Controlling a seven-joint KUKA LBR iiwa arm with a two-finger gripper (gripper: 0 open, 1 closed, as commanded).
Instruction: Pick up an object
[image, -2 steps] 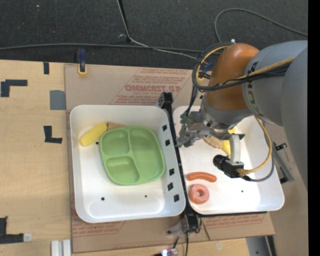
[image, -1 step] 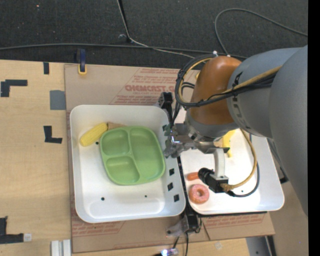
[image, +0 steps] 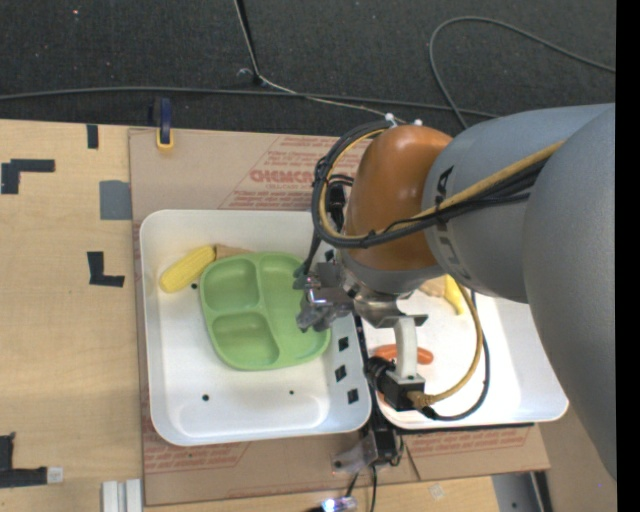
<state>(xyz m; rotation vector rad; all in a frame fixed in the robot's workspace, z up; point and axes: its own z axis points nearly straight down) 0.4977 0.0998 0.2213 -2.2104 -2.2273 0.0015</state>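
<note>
Claw (image: 318, 300), grip state can't tell, sits over green tray (image: 250, 310) right edge in left bin (image: 170, 400); tray lies leftward.

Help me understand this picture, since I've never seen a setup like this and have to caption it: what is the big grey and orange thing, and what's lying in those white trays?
The big grey and orange shape is a robot arm, reaching in from the right. The one camera looks down from above at a slant. On the bench sit two shallow white bins. The left bin holds a green divided plate and a yellow corn-like toy at its upper left edge. The right bin holds something yellow and something orange-red, both mostly hidden by the arm. Its jaws hang near the plate's right edge, but the wrist hides them, so I cannot tell if anything is held.
</note>
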